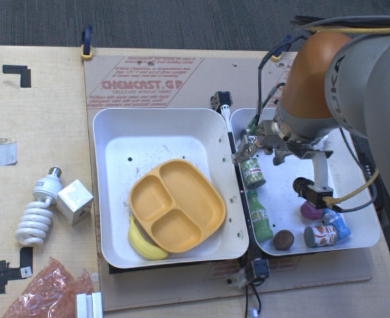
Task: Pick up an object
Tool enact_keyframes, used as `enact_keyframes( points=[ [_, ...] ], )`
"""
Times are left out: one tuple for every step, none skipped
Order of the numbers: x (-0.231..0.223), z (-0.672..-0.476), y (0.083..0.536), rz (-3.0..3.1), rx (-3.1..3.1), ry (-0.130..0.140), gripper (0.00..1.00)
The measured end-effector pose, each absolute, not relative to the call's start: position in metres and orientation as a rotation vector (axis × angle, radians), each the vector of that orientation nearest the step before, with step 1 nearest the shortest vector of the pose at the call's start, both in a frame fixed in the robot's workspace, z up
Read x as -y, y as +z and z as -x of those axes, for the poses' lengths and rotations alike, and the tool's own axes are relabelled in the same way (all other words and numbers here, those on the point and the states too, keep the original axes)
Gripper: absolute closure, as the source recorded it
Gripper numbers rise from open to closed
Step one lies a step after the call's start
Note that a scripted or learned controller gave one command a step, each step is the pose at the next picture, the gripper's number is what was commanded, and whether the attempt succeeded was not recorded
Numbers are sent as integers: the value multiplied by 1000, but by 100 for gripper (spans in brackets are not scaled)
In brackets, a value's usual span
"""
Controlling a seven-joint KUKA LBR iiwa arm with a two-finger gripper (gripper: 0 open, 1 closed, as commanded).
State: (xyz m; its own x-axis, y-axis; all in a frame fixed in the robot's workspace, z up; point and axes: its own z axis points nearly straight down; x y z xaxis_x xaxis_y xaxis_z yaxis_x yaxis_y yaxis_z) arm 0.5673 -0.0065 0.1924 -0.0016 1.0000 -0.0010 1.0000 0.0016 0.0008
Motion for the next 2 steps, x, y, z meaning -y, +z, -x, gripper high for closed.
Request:
enact_keyframes(
  points=[
    [-4, -503, 192, -2223, -2220, -2, 0],
    [-3, -504, 202, -2222, -2219, -1, 100]
  ],
)
